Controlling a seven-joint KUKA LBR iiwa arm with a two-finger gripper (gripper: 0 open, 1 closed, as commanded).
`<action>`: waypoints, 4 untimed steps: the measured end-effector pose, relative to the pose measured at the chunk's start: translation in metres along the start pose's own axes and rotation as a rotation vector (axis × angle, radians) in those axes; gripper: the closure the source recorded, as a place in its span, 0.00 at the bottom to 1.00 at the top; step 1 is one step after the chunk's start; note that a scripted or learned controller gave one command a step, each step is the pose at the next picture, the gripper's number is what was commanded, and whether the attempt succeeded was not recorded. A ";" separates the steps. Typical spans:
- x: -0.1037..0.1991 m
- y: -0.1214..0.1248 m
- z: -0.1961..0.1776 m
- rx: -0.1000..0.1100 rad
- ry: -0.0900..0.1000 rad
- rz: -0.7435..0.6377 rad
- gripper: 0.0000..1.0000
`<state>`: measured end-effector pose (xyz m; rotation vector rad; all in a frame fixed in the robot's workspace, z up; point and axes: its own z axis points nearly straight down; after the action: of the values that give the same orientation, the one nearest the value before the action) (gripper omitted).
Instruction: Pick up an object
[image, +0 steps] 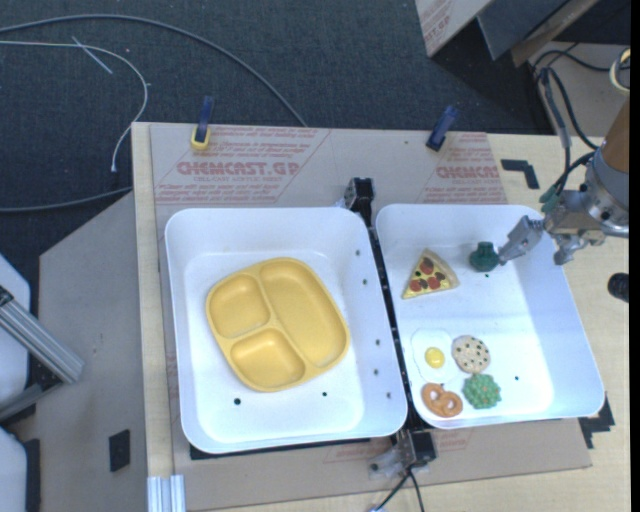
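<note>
One table (95, 290), carrying two shallow white bins side by side: left bin (190, 330) and right bin (540, 340), their long edges nearly touching. One grey arm (612, 170) entering from the right, cut off by the frame edge, so little more than the wrist to be seen. In the left bin, one yellow plate (277, 322) with three compartments, lying flat and slightly turned. Two blue clamps along the table's far edge, one (204, 122) above the left bin and one (441, 126) above the right.

In the right bin, six small toy foods: one pizza slice (430, 274), one fried egg (433, 355), one cookie (470, 352), one pretzel (442, 400), one broccoli floret (483, 390) and one dark green piece (485, 257) (too small and dark to name with any confidence). Egg, cookie, pretzel and broccoli clustered at the near left of that bin, egg hard to separate from the white floor.

One hand (542, 245), over the far right part of the right bin, fingers spread apart with nothing between them. Dark green piece just beside the tip of the finger (520, 238) nearer the pizza, outside the gap; impossible to say whether touching. Pizza slice a little farther left, the cluster of four well apart from the hand.
</note>
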<state>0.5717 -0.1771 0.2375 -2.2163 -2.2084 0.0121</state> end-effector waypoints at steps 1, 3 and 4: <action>0.001 0.002 -0.008 -0.014 -0.003 -0.004 0.00; 0.003 0.017 0.113 -0.007 0.000 -0.004 0.00; 0.004 0.017 0.155 -0.009 -0.001 -0.004 0.00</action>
<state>0.5863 -0.1725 0.0824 -2.2168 -2.2178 0.0036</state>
